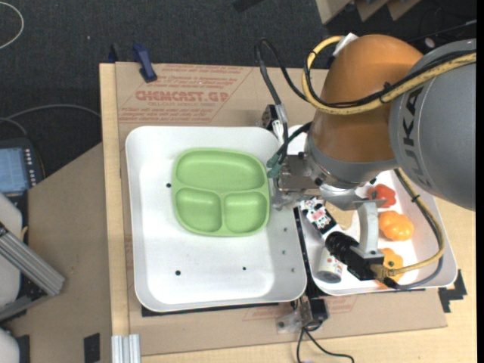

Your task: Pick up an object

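Observation:
A green divided plate [221, 190] lies in the left bin [151, 240], toward its back right. In the right bin [423, 274] I see an orange rounded thing [396, 226], a red thing [384, 194] just behind it, and a white patterned thing [320, 217] near the bin's left wall. A small white cylinder [330, 266] lies near the front. My gripper [286, 189] hangs low over the seam between the two bins, right beside the plate's right rim. The wrist hides most of the right bin.
Both bins rest on a cardboard sheet [181, 93] with red print. A blue clamp [144, 63] sits at its back left corner. The big grey and orange arm [370, 104] covers the back of the right bin.

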Available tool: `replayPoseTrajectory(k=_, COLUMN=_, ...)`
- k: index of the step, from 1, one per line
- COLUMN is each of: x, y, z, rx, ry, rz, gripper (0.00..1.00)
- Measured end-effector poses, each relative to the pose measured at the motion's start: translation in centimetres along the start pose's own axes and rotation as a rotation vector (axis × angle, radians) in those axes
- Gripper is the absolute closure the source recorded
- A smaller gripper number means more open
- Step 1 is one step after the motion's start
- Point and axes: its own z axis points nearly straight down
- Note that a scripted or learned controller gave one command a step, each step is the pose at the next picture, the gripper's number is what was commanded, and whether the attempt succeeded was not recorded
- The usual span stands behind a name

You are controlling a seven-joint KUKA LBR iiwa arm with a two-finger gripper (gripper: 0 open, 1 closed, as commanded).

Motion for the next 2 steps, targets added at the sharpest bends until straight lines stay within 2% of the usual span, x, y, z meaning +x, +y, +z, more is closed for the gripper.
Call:
replayPoseTrajectory(k=1, x=5.0, y=0.0, z=-3.2, rx=0.004, ry=-0.001, rz=0.006, gripper=1.00)
replayPoseTrajectory(k=2, x=-2.1, y=0.2, z=-13.7, rx=-0.006, ry=-0.003, rz=0.018, gripper=1.00)
